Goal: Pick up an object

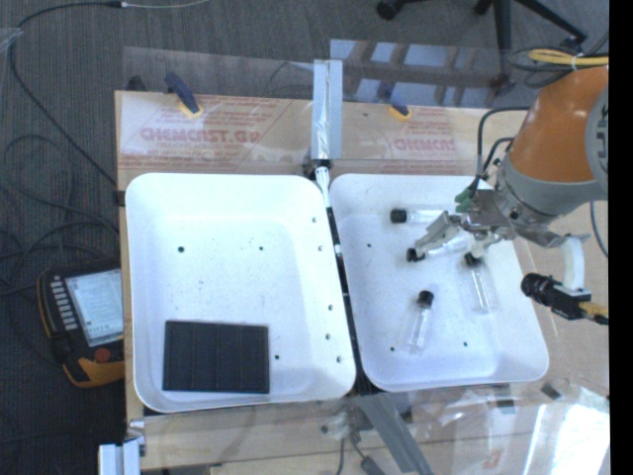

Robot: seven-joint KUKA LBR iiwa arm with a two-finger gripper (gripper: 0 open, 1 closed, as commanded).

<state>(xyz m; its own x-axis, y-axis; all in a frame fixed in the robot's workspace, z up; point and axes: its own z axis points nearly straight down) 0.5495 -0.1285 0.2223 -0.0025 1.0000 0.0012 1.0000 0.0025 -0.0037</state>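
Note:
My gripper (443,255) hangs low over the upper right part of the right bin (514,364), below the arm's orange band. Its two fingers are spread apart and it is open, with nothing clearly held between them. Three clear vials with black caps lie in this bin. One vial (420,214) lies up and left of the gripper. Another vial (419,323) lies below it near the bin's middle. A third vial (481,290) lies just under the right fingertip (473,259). A flat black rectangular pad (216,357) lies in the left bin (227,191).
A raised rim divides the two bins at the centre (336,265). A black and orange fitting (554,297) sticks out at the right bin's right edge. A handheld pendant (84,320) lies on the floor to the left of the bench.

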